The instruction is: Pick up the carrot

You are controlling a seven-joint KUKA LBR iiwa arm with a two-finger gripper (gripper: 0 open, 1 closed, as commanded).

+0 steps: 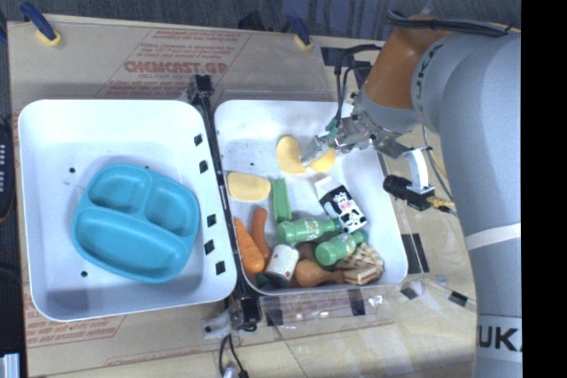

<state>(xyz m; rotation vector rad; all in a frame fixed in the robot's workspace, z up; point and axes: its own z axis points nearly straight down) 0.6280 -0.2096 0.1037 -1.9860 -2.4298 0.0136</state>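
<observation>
Carrot point(249, 247) lies low in the right bin point(266, 112) — gripper point(330, 140) apart, its state unclear.

Carrot point(251, 248) hemmed: bin wall point(223, 217) left, green bottle point(307, 231) right; open floor point(252, 137) above.

Carrot point(249, 247) low in my right bin.
Orange, lying slantwise by the left wall, among the other toy foods.
</observation>
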